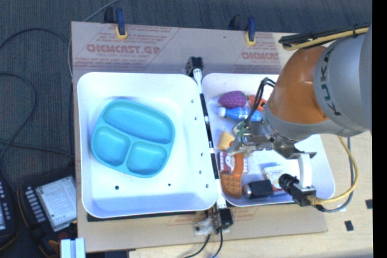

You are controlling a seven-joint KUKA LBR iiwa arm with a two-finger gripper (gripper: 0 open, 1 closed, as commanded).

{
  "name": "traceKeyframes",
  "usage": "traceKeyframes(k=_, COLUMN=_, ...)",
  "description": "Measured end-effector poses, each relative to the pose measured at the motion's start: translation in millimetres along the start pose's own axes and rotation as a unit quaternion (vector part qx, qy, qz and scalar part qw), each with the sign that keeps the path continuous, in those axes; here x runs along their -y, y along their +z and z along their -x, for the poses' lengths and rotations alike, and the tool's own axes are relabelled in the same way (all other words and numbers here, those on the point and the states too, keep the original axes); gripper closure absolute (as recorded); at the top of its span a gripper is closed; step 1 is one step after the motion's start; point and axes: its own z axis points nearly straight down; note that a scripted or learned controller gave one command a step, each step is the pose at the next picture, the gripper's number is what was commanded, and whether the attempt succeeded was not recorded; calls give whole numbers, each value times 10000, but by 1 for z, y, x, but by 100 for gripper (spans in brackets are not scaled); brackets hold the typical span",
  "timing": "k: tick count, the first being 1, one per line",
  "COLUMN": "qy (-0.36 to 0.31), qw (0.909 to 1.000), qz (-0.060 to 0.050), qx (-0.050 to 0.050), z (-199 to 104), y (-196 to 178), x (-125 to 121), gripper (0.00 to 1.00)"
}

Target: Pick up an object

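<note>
We see the claw [247,137] low in the right bin [323,157], over clutter at the bin's 9 o'clock side; can't tell its state. Risk – items packed tight: orange piece [237,167], yellow bit [225,141], bottle [236,112] – claw may jam or grab nothing.

Both white bins [145,84] are seen as smooth, slightly glossy plastic. The blue divided tray [133,137] is shown as shiny moulded plastic. The worktop [130,45] is presented as matt brown printed board. The arm's orange band [296,90] is rendered glossy, its grey casing [351,78] satin-smooth.
</note>
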Motion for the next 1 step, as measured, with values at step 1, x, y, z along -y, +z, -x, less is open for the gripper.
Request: traceKeyframes(k=1, qy=0, qw=10000, qz=2, qx=4, z=0, y=-10, x=-1, gripper=100)
